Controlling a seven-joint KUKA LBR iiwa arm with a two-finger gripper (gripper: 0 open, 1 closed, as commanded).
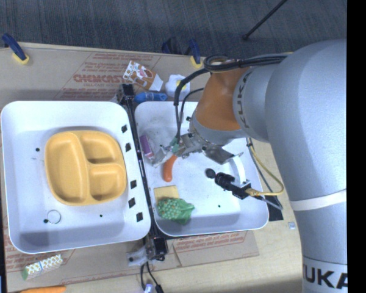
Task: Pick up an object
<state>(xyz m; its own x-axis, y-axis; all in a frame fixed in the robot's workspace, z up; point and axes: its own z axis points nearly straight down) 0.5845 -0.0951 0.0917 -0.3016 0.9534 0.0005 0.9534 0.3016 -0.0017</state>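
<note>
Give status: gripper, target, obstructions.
Gripper low in right bin, tips by orange carrot-like piece; grasp not confirmed. Purple item beside it, green leafy toy and yellow piece just below. Yellow tray in left bin.

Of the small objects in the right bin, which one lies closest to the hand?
The orange carrot-like piece, just below the hand. The purple item lies further left, and the green object and yellow piece lie nearer the bin's front edge.

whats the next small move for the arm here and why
Probably ease straight down and close on the orange carrot-shaped toy. The end effector sits just above its upper end in the right bin, and nothing shows between its tips yet.
</note>
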